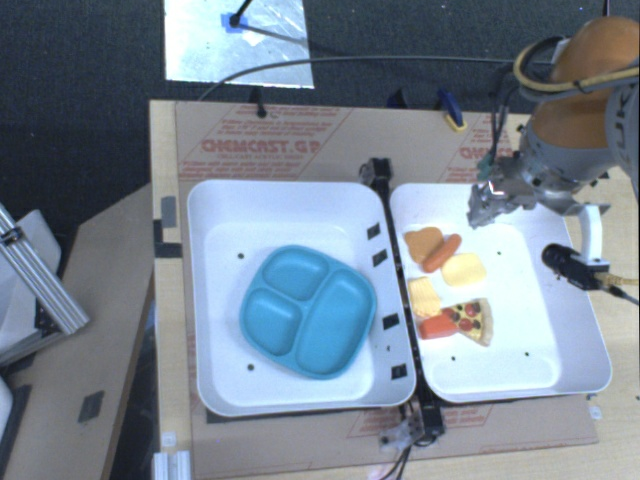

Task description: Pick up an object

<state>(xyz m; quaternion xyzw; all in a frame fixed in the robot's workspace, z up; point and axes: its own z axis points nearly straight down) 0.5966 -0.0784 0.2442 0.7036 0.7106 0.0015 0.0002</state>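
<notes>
Several toy foods lie at the left side of the right bin [560,368]: an orange-brown piece [423,240], a red-orange sausage [441,253], a pale yellow block [463,269], a yellow cheese square [424,296], a red piece [436,327] and a pizza slice [470,319]. My gripper [487,208] hangs over the bin's far edge, up and to the right of the foods, apart from them. Nothing shows between its fingers.
A blue divided plate [306,310] lies in the left bin [215,268]. A black clamp strip [390,268] runs between the bins. A black cylindrical part [568,264] of the arm reaches over the right bin's right side. A metal sheet [236,28] lies beyond the bench.
</notes>
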